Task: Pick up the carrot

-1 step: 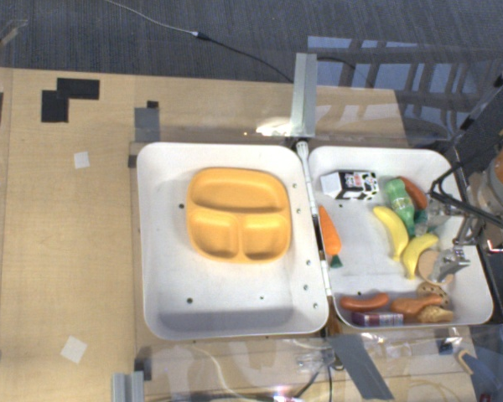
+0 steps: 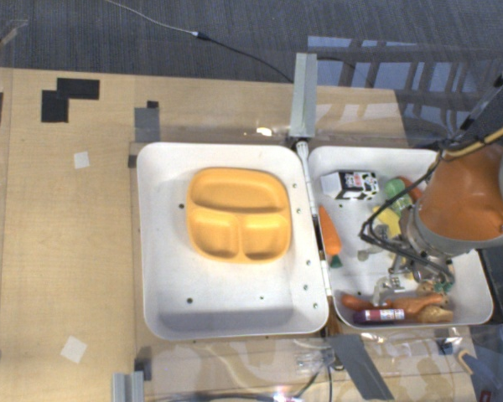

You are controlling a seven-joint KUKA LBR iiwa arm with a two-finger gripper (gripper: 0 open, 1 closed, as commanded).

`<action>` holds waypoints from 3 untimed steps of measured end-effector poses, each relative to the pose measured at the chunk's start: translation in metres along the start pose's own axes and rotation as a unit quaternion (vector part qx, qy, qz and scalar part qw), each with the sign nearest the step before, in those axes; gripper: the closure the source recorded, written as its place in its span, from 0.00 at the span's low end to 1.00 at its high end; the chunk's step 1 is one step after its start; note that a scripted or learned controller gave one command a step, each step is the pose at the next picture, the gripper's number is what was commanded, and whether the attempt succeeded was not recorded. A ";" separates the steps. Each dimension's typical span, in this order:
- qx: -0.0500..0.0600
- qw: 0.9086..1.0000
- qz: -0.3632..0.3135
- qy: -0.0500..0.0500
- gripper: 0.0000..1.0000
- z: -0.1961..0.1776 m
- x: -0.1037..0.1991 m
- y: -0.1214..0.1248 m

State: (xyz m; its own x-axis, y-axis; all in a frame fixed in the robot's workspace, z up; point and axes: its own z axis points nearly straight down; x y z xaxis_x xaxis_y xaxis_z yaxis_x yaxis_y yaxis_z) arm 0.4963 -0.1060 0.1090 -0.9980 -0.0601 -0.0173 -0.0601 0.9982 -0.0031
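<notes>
Nearest the camera, along the front wall of the right bin (image 2: 478, 312), lies a jumble: a dark red marker-like tube (image 2: 379, 315), a reddish-orange sausage-shaped piece (image 2: 402, 302) and a tan lump (image 2: 437, 312). Just above them the gripper (image 2: 391, 285) hangs low over the bin floor, cables looped around it; whether its jaws are apart or closed on anything cannot be told from here. The orange band (image 2: 465, 201) of the arm bulks behind it. The carrot (image 2: 329, 233) lies well apart from the gripper, against the bin's left wall, tip pointing forward. Farther back sit a yellow item (image 2: 387, 220), a green one (image 2: 396, 190) and a black-and-white carton (image 2: 354, 183). The left bin (image 2: 163, 224) holds a yellow divided tray (image 2: 239, 213).
</notes>
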 end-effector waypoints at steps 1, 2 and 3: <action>-0.001 1.000 -0.004 0.000 1.00 -0.008 -0.001 0.002; 0.001 0.998 0.058 0.000 1.00 -0.192 -0.017 -0.045; -0.001 0.985 0.172 0.012 1.00 -0.024 -0.027 0.000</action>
State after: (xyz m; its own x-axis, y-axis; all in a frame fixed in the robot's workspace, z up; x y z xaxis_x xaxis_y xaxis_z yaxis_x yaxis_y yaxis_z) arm 0.5232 -0.1047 0.1334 -0.9597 0.2809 0.0071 0.2810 0.9597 0.0013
